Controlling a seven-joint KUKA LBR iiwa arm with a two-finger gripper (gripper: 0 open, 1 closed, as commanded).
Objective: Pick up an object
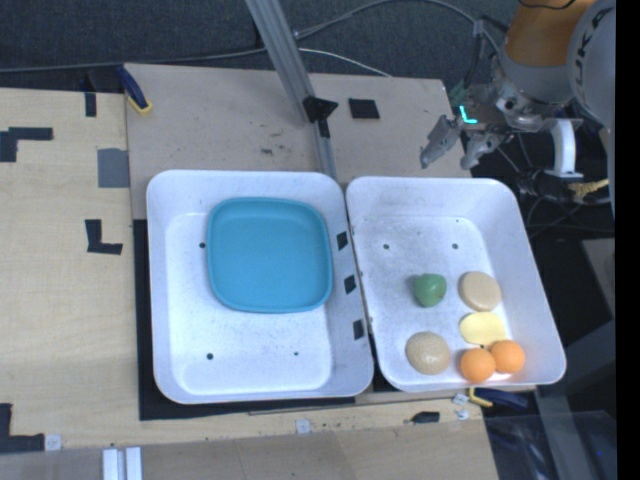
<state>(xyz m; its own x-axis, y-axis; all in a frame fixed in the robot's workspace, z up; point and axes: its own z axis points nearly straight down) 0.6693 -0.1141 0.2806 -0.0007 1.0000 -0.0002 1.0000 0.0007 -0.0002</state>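
Gripper is hovering beyond the right bin, fingers apart, gripping nothing; all 6 objects are waiting inside.

Tan bench w/ black tape marks, bearing two white bins side by side: left bin, right bin.

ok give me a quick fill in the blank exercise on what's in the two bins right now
1. The square blue plastic plate lies in the ____ bin.
2. The number of round orange balls in the right white bin is ____.
3. The small green ball sits ____ the other items, apart from them.
4. The two-finger gripper hovers beyond the right bin's ____ rim.

Missing words: left; two; left of; far
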